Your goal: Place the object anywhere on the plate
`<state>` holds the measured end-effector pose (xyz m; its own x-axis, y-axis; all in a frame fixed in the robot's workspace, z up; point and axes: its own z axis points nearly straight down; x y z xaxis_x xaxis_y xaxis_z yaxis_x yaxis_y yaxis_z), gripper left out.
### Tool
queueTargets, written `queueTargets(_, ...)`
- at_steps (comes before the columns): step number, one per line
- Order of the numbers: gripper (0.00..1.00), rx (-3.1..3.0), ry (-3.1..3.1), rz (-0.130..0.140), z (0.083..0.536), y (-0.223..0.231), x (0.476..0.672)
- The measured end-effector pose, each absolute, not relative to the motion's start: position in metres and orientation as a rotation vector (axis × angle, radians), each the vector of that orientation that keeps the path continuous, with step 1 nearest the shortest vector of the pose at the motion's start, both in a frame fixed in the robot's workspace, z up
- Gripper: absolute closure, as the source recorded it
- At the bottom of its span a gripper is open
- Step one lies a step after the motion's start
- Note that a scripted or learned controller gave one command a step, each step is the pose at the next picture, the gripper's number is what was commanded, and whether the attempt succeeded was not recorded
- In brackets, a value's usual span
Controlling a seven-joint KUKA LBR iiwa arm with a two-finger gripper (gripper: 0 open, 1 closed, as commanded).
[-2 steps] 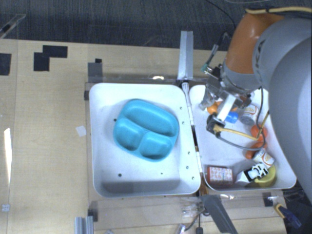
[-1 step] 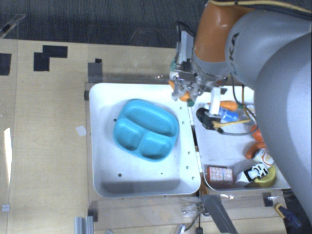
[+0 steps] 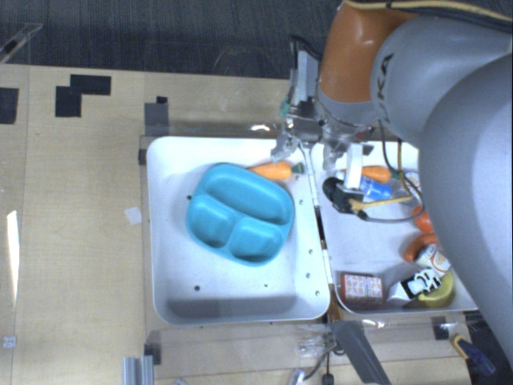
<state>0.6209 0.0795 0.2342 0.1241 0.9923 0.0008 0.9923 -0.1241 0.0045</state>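
**Jaws above carrot at plate's far edge**

Hovering over the far rim between the two bins: jaws, opening impossible to tell. Just below them, an orange carrot, lying on the left bin floor, touching the far right edge of the blue plate or just beside it. In the right bin: a brown box near the front, assorted clutter further right. Beneath both, a pale bench.
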Motion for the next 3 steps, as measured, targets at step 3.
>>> queueTargets(3, 0.00, 2.504, 1.895, 0.003, 0.231, 0.072, 0.605)
